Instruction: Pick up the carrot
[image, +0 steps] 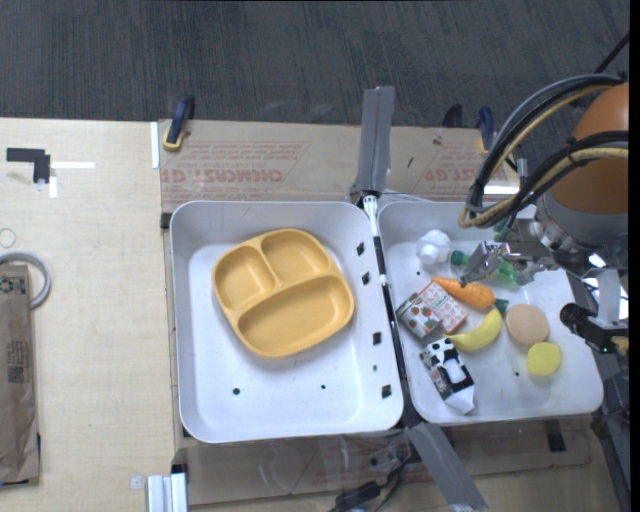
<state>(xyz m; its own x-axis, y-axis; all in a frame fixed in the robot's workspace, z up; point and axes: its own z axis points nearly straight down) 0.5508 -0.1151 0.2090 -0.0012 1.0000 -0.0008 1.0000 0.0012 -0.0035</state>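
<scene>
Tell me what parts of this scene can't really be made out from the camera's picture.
- Gripper: in the camera view it hangs just above the carrot; too small and cluttered to tell how its jaws stand.
- Green thing beside the gripper: partly covered by it, identity unclear.
- Print on the small carton: too small to read.
- Brown bag: cut off by the left edge.

A yellow three-compartment plastic plate (285, 291) is lying in the left shallow white bin (200, 400). In the right white bin (570, 400), a yellow banana (481, 331) is sitting between a red-printed snack packet (431, 311) and a beige egg-shaped ball (527, 324), with a black-and-white carton (449, 375) lying below
</scene>
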